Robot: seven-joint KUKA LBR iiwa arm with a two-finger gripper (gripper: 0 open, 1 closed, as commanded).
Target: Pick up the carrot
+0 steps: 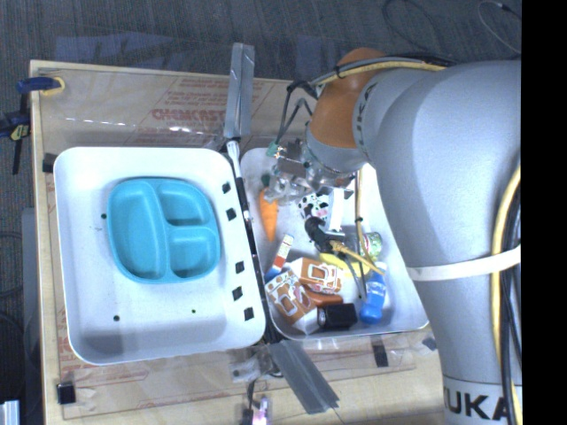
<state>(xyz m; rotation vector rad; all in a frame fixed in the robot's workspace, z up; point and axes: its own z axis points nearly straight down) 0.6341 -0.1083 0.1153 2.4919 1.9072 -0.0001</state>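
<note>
Hovering over right bin [400, 301], gripper [285, 182] just above carrot [268, 220]; finger state cannot be told.

Plainly a robotics lab: left of the gripper [288, 177] a taped plywood bench [133, 104] bearing two white bins [80, 237], clamp [35, 85] at the far corner, cables [425, 11] beyond.
</note>
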